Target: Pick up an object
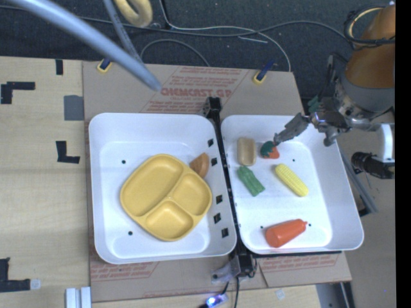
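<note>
In the camera view, the orange-red carrot-like piece lies nearest, at the lower edge of the right bin. Above it sit a yellow corn cob, a green pod, a tan bread-like piece and a small red-and-green toy. The left bin holds a yellow divided plate with a brown piece at its upper right rim.

The pincer reaches in from the right of the frame, its tip just beside or touching the red-and-green toy; whether its jaws stand wide or narrow cannot be told, and nothing is seen held. The likely target is that small toy. To do the grasp well, the arm should centre over the toy, keep off the bread-like piece just left of it, descend fully, then close and lift straight.
</note>
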{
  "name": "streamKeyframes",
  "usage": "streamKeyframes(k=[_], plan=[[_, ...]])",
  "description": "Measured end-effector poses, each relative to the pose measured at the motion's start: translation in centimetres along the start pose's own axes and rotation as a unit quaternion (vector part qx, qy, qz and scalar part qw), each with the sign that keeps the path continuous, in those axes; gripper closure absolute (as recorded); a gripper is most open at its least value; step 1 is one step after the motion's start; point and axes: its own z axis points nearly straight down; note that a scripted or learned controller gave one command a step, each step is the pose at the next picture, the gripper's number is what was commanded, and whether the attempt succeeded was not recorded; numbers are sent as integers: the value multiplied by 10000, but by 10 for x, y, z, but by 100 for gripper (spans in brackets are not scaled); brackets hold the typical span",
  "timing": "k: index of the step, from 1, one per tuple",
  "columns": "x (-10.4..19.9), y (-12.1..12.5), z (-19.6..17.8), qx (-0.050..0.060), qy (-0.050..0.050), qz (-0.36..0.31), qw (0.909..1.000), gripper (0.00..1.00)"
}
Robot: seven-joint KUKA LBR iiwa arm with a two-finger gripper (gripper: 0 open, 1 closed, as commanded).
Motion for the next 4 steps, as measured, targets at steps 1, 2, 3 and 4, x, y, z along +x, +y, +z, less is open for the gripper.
streamKeyframes(k=[1,2,3,4], plan=[[0,2,-6,-55,-9,-14,10000,0],[-9,4,51,-27,-11,-5,10000,0],[-12,-5,100,-27,-10,-6,10000,0],[-3,-2,150,-27,-8,-13,10000,0]])
